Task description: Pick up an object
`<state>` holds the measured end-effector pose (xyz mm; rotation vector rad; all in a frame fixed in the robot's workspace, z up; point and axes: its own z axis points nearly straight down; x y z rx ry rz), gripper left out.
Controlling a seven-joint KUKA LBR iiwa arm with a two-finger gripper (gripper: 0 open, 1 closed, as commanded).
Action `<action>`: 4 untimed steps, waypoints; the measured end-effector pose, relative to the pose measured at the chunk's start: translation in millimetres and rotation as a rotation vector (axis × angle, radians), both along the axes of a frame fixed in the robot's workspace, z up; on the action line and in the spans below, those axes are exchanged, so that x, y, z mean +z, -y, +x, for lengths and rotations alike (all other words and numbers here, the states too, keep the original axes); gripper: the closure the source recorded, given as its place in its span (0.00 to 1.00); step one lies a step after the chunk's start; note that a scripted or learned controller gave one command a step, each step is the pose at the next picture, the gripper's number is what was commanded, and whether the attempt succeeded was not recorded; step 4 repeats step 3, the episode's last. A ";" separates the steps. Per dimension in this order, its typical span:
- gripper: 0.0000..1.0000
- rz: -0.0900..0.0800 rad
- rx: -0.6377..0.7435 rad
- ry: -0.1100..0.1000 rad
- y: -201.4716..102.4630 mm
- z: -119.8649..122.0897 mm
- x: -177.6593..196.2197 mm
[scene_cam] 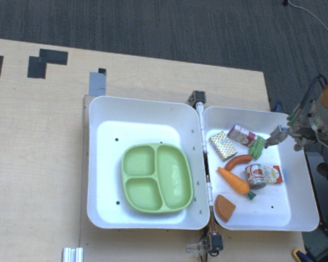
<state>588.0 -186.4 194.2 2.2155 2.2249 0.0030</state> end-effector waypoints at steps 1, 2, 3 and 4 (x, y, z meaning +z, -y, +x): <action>0.00 0.001 0.002 0.007 -8.1 -41.3 -96.1; 1.00 0.014 0.009 0.011 -15.7 -37.6 -84.4; 1.00 0.001 0.001 0.002 -116.5 -74.4 -9.2; 1.00 0.001 0.001 0.002 -116.5 -74.4 -9.2</action>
